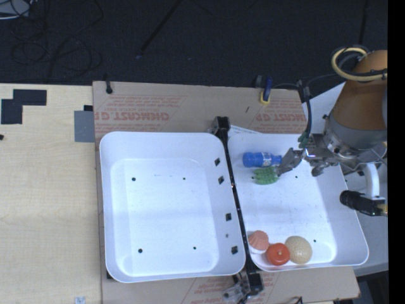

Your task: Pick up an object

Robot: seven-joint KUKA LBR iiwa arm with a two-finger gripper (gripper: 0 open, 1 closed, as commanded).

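Reaching into the right bin [329, 233], our gripper [286, 160], whose grip we cannot tell, risks nudging the green toy [266, 176] against the blue bottle [258, 159].

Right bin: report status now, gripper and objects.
Gripper low in right bin, beside blue bottle and green object; no grasp visible. Pink, red, tan objects clustered at near edge. Nothing blocking.
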